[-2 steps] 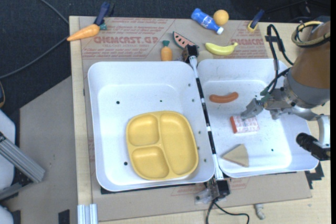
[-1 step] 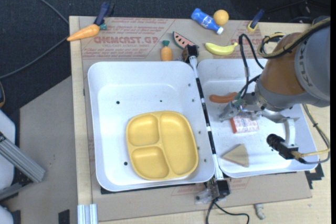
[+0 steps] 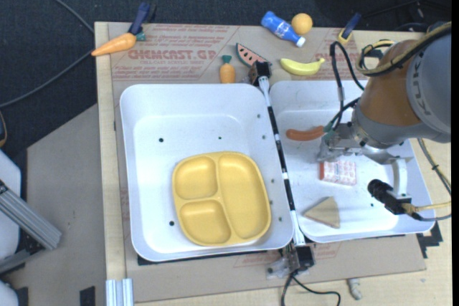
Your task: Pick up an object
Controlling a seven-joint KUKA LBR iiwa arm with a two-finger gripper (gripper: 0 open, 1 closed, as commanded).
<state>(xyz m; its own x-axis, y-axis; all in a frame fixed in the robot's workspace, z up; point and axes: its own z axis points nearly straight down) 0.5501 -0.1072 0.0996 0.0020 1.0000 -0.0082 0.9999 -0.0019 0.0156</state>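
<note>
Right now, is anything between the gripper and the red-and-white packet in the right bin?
Nothing visible. The gripper hangs right over the packet; the sausage lies beyond it and the wedge nearer the camera, both apart.

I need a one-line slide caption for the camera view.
Gripper above the right bin, near a sausage and red packet; yellow tray in left bin.

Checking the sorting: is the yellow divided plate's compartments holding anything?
Empty. The yellow three-compartment plastic plate in the left white bin shows bare yellow in all three sections.
</note>
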